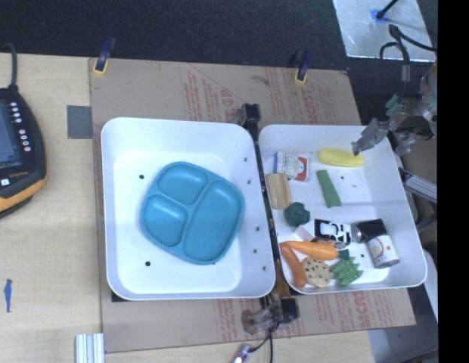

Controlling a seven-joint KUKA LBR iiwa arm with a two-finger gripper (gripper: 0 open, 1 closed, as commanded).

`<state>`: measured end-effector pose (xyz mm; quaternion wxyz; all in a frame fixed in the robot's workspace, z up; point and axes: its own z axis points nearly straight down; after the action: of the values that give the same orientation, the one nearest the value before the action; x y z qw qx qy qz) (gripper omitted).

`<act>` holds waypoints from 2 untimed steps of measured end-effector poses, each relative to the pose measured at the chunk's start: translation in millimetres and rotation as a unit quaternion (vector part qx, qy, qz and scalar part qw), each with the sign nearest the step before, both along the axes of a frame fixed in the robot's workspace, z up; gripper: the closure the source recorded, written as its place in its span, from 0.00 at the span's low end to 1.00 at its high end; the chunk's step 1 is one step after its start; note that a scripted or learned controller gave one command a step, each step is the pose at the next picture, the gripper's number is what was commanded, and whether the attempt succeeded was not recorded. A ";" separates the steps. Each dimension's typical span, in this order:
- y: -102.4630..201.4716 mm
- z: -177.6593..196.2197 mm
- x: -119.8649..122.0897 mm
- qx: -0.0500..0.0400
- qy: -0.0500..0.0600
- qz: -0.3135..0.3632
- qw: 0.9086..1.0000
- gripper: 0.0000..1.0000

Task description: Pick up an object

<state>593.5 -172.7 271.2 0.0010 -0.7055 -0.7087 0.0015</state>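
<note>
Your end effector (368, 141) sits at the right bin's (413, 225) upper right corner, tip just beside the yellow banana (340, 157); you cannot tell from here how its fingers stand, and nothing is visibly held. The banana lies near the bin's far wall, with bare white floor below it. The green stick (328, 188) lies below the banana, slightly apart from it. Along the left wall you have the small carton (293, 165), the tan block (278, 190) and the dark green lump (297, 215). The near edge is crowded: the carrot (310, 249), cookie (318, 271), broccoli piece (347, 271), black-and-white item (332, 230) and small can (382, 251) all lie close together. In the left bin (121, 267), the blue divided plate (192, 212) sits mid-floor with open white room all round.
</note>
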 end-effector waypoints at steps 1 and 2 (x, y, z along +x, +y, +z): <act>0.1 -180.4 45.9 0.000 0.001 0.001 1.000 0.00; -40.0 -179.6 -70.0 0.000 0.001 0.000 1.000 0.00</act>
<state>523.5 -212.7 91.6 0.0016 -0.7057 -0.7086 0.0018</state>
